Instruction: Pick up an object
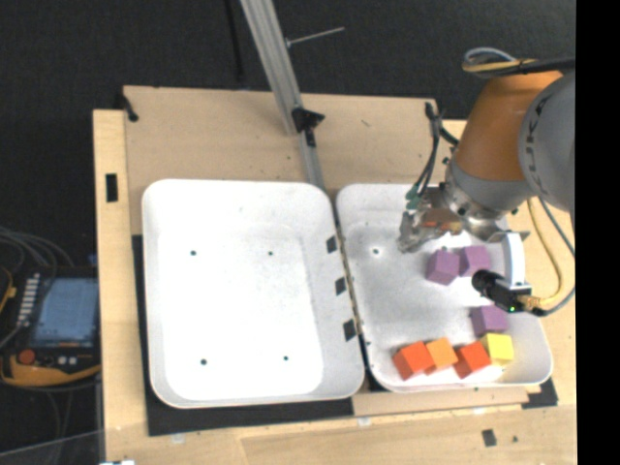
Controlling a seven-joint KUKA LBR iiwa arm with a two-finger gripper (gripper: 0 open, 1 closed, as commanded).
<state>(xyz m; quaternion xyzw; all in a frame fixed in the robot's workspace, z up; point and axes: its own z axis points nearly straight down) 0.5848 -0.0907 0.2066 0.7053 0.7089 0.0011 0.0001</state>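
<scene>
From my screen I see the gripper [418,232] low over the right bin [387,298], near that bin's far edge. Its metal fingers point down toward the bin floor, but they blur together at this angle and I cannot tell how far apart they stand or whether anything sits between them.

The blocks all lie in the right bin, on its side away from the left bin [237,289]. Two purple blocks [457,263] sit just beside the gripper, touching each other. A third purple block [489,319] lies nearer the front, partly behind a black fitting on the arm. Along the right bin's near edge runs a row: red-orange block [415,358], orange block [442,353], another red block [473,358], and a yellow block [499,347].
</scene>
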